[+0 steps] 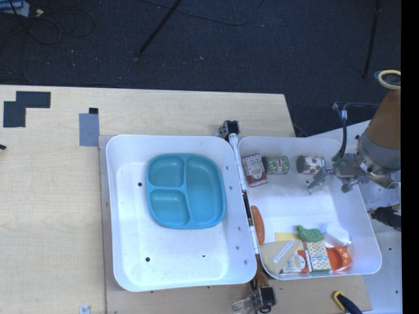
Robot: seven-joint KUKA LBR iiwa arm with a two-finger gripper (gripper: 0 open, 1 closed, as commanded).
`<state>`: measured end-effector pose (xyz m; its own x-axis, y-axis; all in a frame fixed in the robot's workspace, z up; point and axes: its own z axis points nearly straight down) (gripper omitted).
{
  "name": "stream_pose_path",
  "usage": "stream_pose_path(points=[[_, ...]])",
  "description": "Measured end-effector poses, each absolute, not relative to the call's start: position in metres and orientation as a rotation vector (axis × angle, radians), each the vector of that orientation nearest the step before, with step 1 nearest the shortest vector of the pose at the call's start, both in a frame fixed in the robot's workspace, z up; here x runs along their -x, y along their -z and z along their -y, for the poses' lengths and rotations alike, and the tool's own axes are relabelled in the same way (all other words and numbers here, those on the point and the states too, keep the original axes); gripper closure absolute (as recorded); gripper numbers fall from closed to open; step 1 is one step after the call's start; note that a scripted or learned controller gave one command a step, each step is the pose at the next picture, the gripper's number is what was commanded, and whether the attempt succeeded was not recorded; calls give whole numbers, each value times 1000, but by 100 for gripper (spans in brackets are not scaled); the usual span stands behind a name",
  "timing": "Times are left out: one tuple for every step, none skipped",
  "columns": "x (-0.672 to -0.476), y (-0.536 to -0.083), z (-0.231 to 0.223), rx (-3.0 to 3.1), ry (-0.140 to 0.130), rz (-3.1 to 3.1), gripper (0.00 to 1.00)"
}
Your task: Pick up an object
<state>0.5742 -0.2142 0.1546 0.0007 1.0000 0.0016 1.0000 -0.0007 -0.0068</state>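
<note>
A wooden tabletop (pixel 46 195) bears two white bins (pixel 131 277); the left one holds a blue divided plate (pixel 185 191); dark carpet (pixel 196 38) lies beyond.

the grey arm with its orange band (pixel 391 120) reaches in from the right edge, wrist angled down and to the left. its gripper (pixel 325 177) hangs low at the arm's end, fingers too small to read.
</note>
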Motion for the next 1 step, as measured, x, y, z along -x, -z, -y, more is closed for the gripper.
stream_pose_path(points=[[-643, -143, 174, 2214, -6, 2220, 0]])
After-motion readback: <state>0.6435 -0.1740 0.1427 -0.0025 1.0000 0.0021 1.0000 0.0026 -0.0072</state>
